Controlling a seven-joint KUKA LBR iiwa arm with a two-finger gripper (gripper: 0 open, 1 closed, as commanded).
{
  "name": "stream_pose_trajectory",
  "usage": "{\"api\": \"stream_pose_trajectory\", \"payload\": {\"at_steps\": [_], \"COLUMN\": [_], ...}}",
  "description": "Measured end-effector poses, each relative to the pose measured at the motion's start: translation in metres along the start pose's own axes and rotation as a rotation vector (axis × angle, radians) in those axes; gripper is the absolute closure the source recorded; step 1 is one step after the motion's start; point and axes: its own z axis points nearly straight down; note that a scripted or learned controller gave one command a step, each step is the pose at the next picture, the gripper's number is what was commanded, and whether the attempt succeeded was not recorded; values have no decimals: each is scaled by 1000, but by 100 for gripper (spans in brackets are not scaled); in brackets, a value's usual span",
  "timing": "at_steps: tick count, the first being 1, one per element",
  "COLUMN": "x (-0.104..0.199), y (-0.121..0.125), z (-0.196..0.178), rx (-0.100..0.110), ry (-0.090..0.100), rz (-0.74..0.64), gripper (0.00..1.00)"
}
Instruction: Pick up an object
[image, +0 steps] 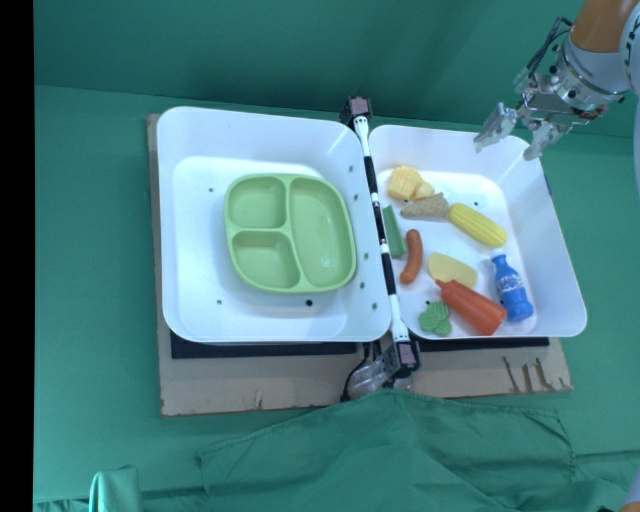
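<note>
Gripper (517, 134): fingers spread, holding nothing, over right bin's (560, 262) far rim. Blue bottle (512, 287): label unreadable. Corn cob (478, 225), red ketchup bottle (472, 306): no writing visible.

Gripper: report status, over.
Gripper open, above right bin's far rim, holding nothing. Toy food untouched: corn, blue bottle. Nothing in the way.

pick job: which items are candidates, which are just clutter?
Candidates, right bin: corn, blue bottle, red bottle, sausage, cheese, yellow slice, green piece. Gripper open above the bin's far corner.

Clutter: green plate in left bin, cloth.
</note>
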Motion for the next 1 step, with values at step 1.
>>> {"api": "stream_pose_trajectory", "payload": {"at_steps": [1], "x": [94], "y": [12], "z": [44], "rx": [2], "ry": [3], "rz": [-9], "gripper": [0]}}
